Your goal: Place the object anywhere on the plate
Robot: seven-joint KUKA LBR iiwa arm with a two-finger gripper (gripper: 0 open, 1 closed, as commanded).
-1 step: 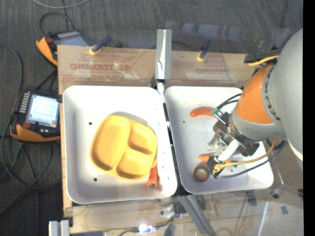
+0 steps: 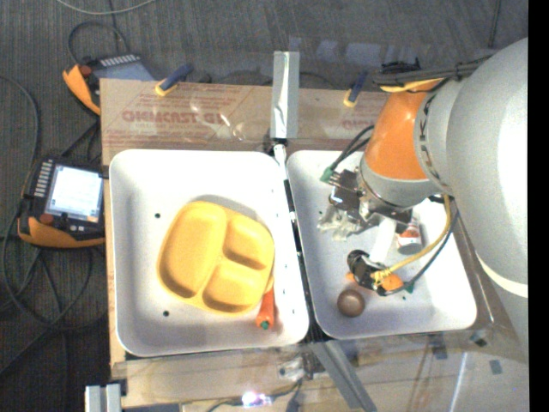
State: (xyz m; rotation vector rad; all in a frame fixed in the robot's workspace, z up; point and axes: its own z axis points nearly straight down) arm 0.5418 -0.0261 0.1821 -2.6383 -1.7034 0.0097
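A yellow plate [image 2: 219,256] with three compartments lies in the left bin [image 2: 137,316]. An orange carrot [image 2: 266,309] rests on the bin floor against the plate's lower right edge, outside the plate. In the right bin [image 2: 446,312] a brown round object [image 2: 350,302] sits near the front wall. A small red and white object [image 2: 410,237] lies further back, partly under the arm. My gripper [image 2: 341,213] hangs low over the left part of the right bin, behind the brown object and apart from it.
The grey arm with its orange band [image 2: 399,140] covers the back and right of the right bin. The ridge between the two bins [image 2: 294,230] runs just left of the gripper. A handheld pendant [image 2: 69,200] lies off the bench at left.
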